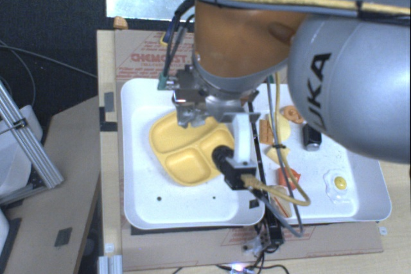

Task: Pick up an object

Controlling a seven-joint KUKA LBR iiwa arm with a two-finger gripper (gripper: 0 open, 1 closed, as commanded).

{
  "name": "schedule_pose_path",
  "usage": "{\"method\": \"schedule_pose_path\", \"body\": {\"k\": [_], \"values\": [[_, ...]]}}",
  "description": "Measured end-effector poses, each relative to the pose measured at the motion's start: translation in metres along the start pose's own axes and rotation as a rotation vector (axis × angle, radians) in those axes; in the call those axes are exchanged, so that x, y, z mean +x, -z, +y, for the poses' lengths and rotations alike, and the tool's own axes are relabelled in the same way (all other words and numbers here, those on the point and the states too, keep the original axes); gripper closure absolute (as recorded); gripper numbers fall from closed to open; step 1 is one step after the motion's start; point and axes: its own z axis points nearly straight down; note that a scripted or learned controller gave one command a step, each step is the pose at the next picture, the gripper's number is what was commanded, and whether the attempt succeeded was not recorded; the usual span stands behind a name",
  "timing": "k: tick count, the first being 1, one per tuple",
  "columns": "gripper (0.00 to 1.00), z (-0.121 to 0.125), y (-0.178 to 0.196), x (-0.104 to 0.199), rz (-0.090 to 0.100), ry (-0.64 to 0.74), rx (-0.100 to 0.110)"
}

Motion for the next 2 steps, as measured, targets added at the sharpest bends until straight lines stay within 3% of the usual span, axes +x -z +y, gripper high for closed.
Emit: {"method": "schedule_pose_path", "body": {"k": [1,2], "values": [[1.0,-0.003,-0.045,-0.012,-0.007,-0.003,0.008],[1.0,-0.004,-0.11,0.0,-0.007,-0.002,0.01]]}}
